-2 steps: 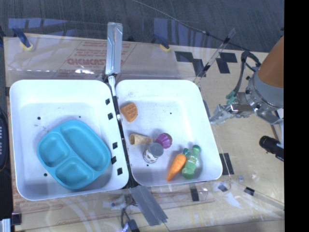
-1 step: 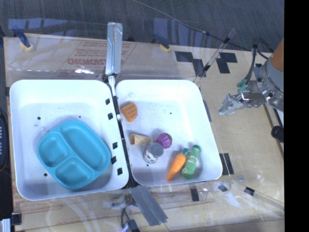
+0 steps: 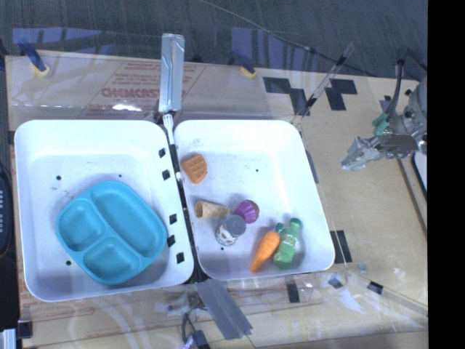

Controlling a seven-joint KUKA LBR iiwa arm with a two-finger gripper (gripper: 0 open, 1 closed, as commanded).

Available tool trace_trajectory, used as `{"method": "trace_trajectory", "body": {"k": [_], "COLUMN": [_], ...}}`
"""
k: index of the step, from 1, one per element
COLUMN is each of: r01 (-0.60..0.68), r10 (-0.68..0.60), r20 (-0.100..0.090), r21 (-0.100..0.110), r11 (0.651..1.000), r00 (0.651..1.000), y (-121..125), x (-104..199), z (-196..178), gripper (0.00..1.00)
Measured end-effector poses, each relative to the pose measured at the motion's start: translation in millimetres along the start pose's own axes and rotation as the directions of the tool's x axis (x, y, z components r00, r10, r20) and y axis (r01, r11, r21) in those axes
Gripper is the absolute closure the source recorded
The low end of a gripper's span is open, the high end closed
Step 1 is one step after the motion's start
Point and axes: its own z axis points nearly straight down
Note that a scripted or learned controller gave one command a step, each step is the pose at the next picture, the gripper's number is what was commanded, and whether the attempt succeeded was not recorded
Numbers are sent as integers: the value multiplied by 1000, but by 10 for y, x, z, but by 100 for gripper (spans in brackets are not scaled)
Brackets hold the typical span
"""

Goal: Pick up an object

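The right bin (image 3: 305,166) holds several small things. An orange waffle-like piece (image 3: 194,168) lies near its left wall. Below it lie a tan cone (image 3: 210,209), a purple piece (image 3: 247,211) and a small can (image 3: 230,230). An orange carrot (image 3: 266,249) and a green bottle (image 3: 288,243) rest side by side near the front right corner. My gripper (image 3: 357,155) hangs over the bare bench to the right of this bin, outside its rim, with nothing seen in it.
The left bin (image 3: 36,151) carries a blue divided plate (image 3: 110,230). A grey metal bar (image 3: 171,71) stands at the back where the bins meet. A clear panel leans behind the bins. Tape marks dot the wooden bench (image 3: 363,217).
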Motion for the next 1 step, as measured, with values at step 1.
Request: {"method": "trace_trajectory", "body": {"k": [1], "r01": [0], "r10": [0], "r20": [0], "r21": [0], "r11": [1000], "r00": [1000], "y": [-110], "x": [2], "z": [-206], "gripper": [100]}}
